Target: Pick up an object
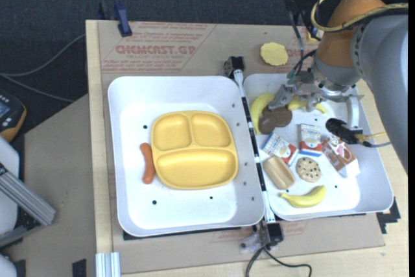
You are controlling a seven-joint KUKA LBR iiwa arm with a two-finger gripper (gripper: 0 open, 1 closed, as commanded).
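My gripper (pixel 299 99) hangs low over the back of the right bin (pixel 373 188), under the orange band of the arm. Just left of it lie a yellow banana (pixel 259 106) and a dark brown piece (pixel 276 118), close to or touching the gripper's left side. In front of it are small cartons (pixel 310 137) (pixel 277 145), a hot dog bun (pixel 278 172), a cookie (pixel 308 170), a brown packet (pixel 338 154) and a second banana (pixel 305 197). I cannot make out anything held.
The left bin (pixel 126 107) holds a yellow compartment tray (pixel 193 149) with a sausage (pixel 147 162) beside its left edge. A yellow round piece (pixel 274 54) lies on the bench behind the right bin. A blue clip (pixel 122 19) sits at the bench's back left.
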